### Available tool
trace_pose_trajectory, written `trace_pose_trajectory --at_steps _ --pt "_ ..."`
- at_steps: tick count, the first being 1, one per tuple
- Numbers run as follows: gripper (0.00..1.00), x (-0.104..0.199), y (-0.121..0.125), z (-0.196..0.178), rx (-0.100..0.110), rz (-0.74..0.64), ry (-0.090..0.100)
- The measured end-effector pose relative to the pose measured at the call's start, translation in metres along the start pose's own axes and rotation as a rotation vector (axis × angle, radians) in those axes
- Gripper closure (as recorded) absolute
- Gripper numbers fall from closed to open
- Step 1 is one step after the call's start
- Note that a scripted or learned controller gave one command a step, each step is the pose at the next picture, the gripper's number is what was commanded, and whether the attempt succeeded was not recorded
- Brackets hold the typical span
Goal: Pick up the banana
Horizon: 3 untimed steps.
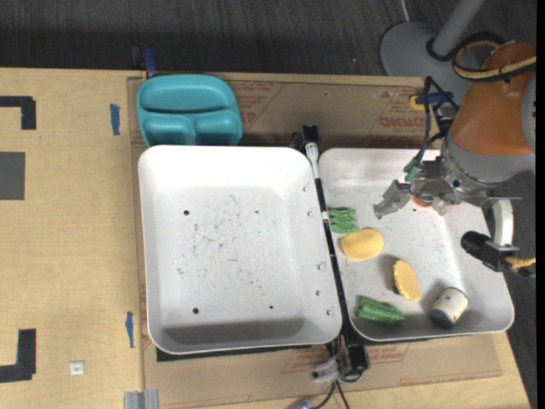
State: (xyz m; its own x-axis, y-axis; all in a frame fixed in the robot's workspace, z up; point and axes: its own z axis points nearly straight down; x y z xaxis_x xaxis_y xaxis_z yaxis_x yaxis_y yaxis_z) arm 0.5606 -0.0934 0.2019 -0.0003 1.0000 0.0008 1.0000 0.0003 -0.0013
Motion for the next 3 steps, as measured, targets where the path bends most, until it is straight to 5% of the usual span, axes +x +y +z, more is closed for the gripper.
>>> trace_pose_trajectory --at_steps 1,2,3 --pt "0.00 0.063 -0.056 0.011 0.001 -0.181 0.000" --pt "0.00 0.140 -0.079 0.018 0.001 -0.340 0.000" --pt "0.00 0.184 -0.082 0.063 0.005 -0.450 -0.002"
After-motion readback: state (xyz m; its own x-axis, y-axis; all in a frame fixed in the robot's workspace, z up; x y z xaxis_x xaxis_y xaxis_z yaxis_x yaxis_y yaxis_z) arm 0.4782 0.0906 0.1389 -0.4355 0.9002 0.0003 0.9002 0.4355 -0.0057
